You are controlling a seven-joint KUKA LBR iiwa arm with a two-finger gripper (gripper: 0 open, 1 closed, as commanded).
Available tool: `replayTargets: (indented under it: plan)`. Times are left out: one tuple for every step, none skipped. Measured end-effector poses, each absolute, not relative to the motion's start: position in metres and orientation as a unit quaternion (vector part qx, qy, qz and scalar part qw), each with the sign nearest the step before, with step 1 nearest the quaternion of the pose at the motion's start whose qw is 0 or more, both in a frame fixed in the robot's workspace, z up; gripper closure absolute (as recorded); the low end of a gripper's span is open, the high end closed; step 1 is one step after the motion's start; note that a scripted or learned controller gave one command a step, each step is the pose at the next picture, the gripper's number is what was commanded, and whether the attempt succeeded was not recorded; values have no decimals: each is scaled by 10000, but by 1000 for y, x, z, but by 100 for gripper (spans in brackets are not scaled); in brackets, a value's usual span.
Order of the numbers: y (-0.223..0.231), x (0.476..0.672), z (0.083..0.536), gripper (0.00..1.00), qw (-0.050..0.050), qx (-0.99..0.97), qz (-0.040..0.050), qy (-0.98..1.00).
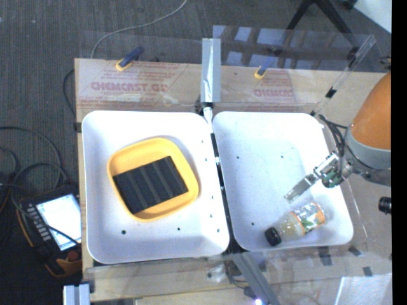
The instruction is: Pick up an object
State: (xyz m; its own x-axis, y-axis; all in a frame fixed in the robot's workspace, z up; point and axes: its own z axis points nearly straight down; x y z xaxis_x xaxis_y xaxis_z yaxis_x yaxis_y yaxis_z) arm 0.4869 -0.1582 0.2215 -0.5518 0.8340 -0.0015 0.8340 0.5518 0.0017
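Bottle (296,223), clear with a black cap and an orange-green label, lies on its side in the right bin (267,145), near that bin's front edge, cap pointing left. Just above it the gripper (310,181) hangs over the same bin, holding nothing; how far it is open I cannot tell. In the left bin (102,234) sits a yellow tray (184,167) carrying a dark ribbed slab (152,183). Both bins rest on the counter (146,84).
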Motion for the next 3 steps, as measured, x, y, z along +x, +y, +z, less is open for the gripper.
replayTargets:
  plan:
    - [-121, 489, 92, 0, 74, 4776, 28, 8785]
    - [-146, 518, 135, 0, 3, 6138, -11, 7894]
    - [-214, 484, 172, 0, 7, 7626, -17, 6469]
